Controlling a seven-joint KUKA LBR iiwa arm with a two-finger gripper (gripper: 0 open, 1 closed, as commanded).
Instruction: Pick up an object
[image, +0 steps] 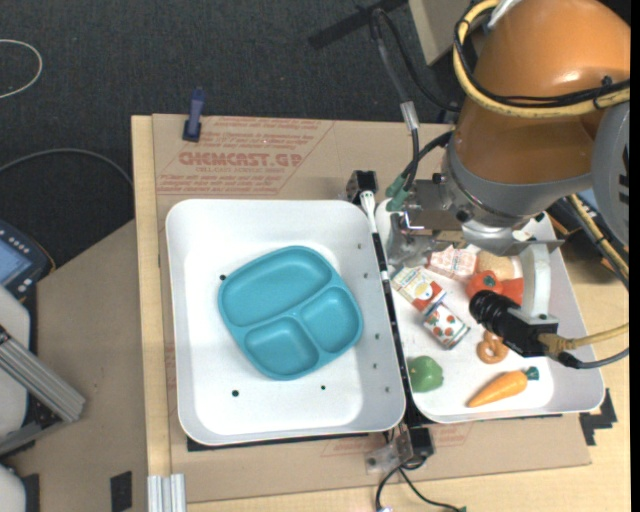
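The right bin (560, 395) holds several toy foods. A white and red carton (418, 285) lies near its left wall, with a small can (446, 326) just below it. A pink and white box (452, 262) and an orange-red piece (500, 282) lie further back. A green pepper (425, 373), a carrot (500, 387) and a brown pretzel (490, 350) lie near the front. My gripper (418, 232) hangs over the bin's back left corner, just above the carton and the pink box. Nothing shows held in it.
The left bin (200, 300) holds a blue divided plate (290, 312). The grey and orange arm (530, 110) covers the back of the right bin. A rail with screws (385, 290) separates the two bins. A blue clip (193, 115) lies on the cardboard behind.
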